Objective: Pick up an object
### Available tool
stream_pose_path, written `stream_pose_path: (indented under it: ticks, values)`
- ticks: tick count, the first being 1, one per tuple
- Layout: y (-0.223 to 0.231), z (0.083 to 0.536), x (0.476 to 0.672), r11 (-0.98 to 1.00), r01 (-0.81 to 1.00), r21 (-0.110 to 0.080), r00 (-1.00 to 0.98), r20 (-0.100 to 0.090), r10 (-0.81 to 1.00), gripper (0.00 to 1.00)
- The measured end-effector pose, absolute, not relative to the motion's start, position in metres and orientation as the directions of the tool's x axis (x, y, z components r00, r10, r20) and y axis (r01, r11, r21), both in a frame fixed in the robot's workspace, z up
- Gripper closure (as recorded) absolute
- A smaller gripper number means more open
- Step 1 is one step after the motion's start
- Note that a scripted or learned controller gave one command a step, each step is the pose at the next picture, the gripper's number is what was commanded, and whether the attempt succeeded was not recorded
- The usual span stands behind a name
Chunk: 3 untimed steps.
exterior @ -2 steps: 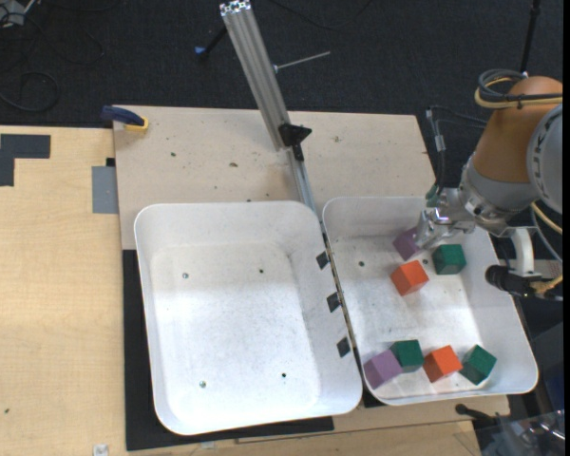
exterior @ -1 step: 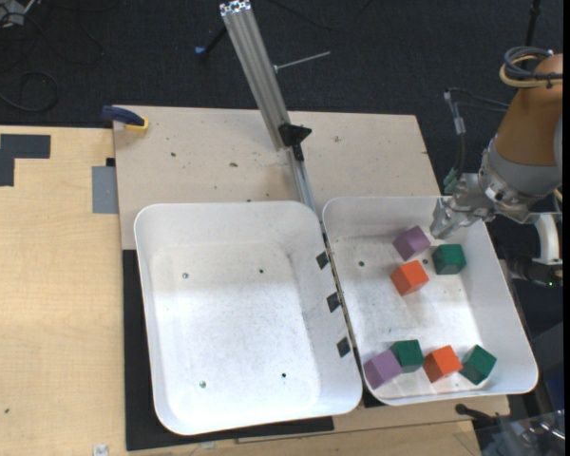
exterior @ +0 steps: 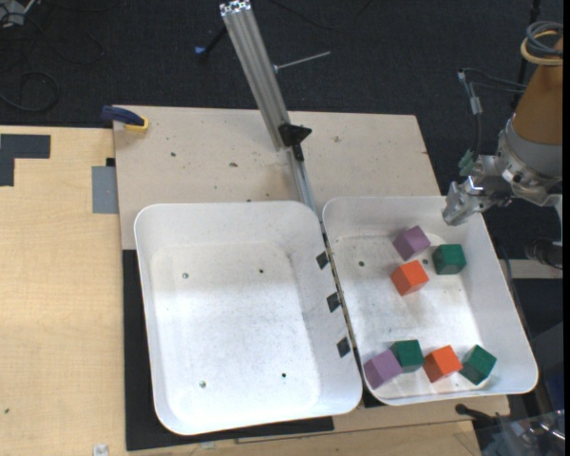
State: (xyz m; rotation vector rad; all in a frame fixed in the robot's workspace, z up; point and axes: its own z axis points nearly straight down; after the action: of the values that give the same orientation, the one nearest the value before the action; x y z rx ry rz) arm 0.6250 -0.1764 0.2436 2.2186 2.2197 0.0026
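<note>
the bench (exterior: 218, 150) carries two white bins, the left bin (exterior: 230, 316) beside the right bin (exterior: 513, 321), which holds seven small blocks. the grey arm (exterior: 537, 131) reaches in from the right, its pincer (exterior: 459, 202) above the right bin's upper right rim, holding nothing; how far open it is i cannot tell. a purple block (exterior: 411, 242), green block (exterior: 448, 258) and orange block (exterior: 409, 277) cluster near it, four more blocks (exterior: 427, 361) along the near edge.

A slanted aluminium bar (exterior: 258, 74) rises from the far side of the bench (exterior: 209, 155), meeting a black bracket (exterior: 294, 135). A blue-and-yellow clamp (exterior: 124, 117) grips the bench's far-left corner. Left lies a pale wooden floor panel (exterior: 43, 293) with grey cutouts (exterior: 103, 188).
</note>
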Motion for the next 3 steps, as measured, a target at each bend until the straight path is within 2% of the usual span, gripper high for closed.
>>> stream_pose_path:
  ticks: [1, 3]
  values:
    - [-0.122, 0.248, 0.602, 0.005, 1.0, -0.003, -0.005, 0.003, 1.0, 1.0]
    - [-0.03, 0.224, 0.576, 0.003, 1.0, -0.006, -0.003, 0.002, 1.0, 1.0]
